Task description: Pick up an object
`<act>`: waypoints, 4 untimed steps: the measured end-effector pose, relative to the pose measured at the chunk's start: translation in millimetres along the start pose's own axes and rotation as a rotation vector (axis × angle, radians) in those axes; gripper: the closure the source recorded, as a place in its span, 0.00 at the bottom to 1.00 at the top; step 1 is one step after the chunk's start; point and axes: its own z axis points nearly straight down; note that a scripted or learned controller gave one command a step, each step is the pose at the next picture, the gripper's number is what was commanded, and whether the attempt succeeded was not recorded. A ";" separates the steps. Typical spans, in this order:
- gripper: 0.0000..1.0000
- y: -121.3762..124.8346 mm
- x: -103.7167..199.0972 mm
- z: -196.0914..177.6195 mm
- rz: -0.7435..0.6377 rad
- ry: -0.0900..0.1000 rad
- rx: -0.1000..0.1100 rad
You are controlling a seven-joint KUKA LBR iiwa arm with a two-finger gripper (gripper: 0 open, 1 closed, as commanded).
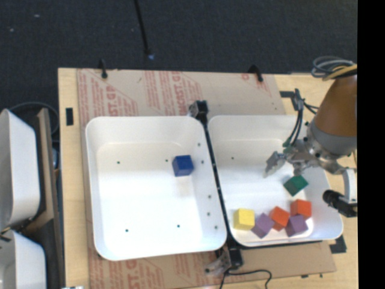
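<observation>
Green block lies tilted on the floor of the right bin, just below the jaws, which stand apart with nothing between them. Near that bin's front wall sit a yellow block, two purple blocks and two orange blocks (bunched close, some touching). One blue block sits alone in the left bin on the tabletop.

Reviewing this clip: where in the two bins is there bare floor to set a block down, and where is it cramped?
The left bin is bare around the blue block. The right bin is bare along its far side and its left. It is crowded at the near right, where the yellow block and others cluster below the gripper.
</observation>
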 end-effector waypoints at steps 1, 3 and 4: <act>0.00 -5.7 -3.6 43.8 0.001 0.000 0.000; 1.00 -4.7 -4.5 53.6 0.002 -0.001 -0.006; 1.00 -2.9 1.4 9.1 0.000 -0.001 -0.008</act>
